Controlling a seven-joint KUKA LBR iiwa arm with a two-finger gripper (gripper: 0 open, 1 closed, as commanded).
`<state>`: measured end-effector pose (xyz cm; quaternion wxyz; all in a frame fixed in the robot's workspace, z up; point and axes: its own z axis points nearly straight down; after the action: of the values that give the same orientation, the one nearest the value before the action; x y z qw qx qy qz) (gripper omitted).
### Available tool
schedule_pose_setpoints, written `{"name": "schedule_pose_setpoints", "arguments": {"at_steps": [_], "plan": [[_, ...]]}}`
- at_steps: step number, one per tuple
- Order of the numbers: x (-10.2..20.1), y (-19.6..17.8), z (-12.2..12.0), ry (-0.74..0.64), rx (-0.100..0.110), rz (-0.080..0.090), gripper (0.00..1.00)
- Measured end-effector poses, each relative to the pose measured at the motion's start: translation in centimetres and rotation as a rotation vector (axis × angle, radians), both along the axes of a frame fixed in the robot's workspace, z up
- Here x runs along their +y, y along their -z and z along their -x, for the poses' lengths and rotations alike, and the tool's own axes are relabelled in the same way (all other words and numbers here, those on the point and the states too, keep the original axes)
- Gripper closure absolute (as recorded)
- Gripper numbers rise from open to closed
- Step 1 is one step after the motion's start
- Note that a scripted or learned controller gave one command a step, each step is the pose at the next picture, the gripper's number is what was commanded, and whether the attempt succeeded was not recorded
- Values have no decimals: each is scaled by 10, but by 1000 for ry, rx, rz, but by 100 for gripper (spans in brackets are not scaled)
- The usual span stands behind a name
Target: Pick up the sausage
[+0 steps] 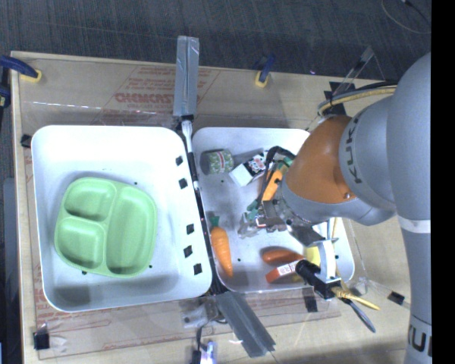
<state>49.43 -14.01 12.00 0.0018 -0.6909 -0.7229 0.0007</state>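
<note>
Arm (341,165) bent over right bin (235,139) — sausage (277,255) just beside.

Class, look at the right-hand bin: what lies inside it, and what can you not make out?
In the right bin lie a carrot, a reddish sausage, a small green jar and the gripper. The arm covers the bin's right part, so anything beneath it is hidden.

A robotics lab: a pale wooden desk (288,89) with blue clamps (20,68) at its edges, two shallow white plastic bins (45,150), taped grey strips (186,70), dark carpet (98,14).
</note>
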Motion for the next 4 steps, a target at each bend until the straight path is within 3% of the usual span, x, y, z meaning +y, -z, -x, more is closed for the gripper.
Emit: {"name": "schedule_pose_setpoints", "arguments": {"at_steps": [1,2,3,4], "plan": [[32,-49,17,-71,-3,1,100],[-16,-52,17,-278,-5,2,100],[11,22,14,-942,-10,21,100],[59,-73,16,-1314,-7,2,100]]}}
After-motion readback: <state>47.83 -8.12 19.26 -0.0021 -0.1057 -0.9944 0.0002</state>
